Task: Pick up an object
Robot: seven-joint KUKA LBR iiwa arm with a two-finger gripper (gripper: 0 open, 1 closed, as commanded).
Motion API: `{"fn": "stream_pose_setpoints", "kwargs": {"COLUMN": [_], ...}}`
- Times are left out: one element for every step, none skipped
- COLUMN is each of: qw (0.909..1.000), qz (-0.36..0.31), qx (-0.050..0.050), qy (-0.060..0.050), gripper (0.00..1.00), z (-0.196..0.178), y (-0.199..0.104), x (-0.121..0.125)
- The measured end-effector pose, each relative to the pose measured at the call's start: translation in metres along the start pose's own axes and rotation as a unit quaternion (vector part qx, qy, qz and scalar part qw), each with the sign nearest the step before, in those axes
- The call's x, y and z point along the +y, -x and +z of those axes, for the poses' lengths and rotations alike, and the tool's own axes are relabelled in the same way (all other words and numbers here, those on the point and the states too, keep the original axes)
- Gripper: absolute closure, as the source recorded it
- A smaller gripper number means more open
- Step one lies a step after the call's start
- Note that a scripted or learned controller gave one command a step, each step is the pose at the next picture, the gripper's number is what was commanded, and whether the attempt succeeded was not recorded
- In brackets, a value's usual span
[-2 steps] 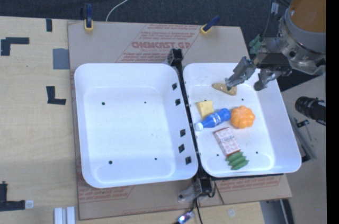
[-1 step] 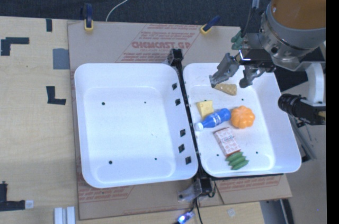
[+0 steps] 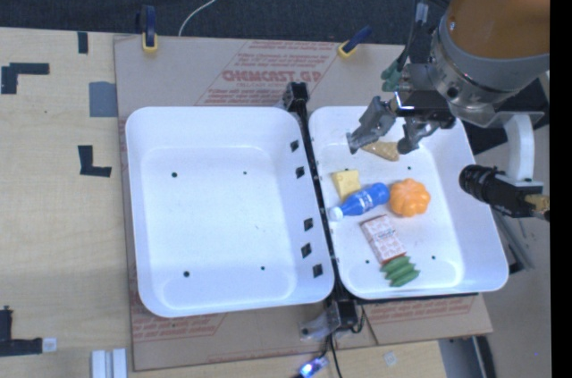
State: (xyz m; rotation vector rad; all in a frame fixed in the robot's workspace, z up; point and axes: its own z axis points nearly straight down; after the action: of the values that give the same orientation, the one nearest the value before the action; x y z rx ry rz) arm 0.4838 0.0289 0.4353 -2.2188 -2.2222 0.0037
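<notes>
Gripper hovers with fingers spread, gripping nothing, over the tan wedge near the right bin's far edge. Approach step, I judge; next it must descend and close squarely.

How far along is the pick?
Done: gripper is over the right bin, fingers open. In hand: nothing; it hovers above the tan piece. Left: close on and lift an item; yellow block, blue bottle, orange ball lie untouched.
</notes>
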Motion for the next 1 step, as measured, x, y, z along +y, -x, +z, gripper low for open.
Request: {"fn": "stream_pose_setpoints", "kwargs": {"qw": [1.0], "qz": [-0.001], "qx": [0.0], "qy": [0.0], "gripper": [1.0], "z": [0.0157], "y": [-0.0276], "x": [0.0]}}
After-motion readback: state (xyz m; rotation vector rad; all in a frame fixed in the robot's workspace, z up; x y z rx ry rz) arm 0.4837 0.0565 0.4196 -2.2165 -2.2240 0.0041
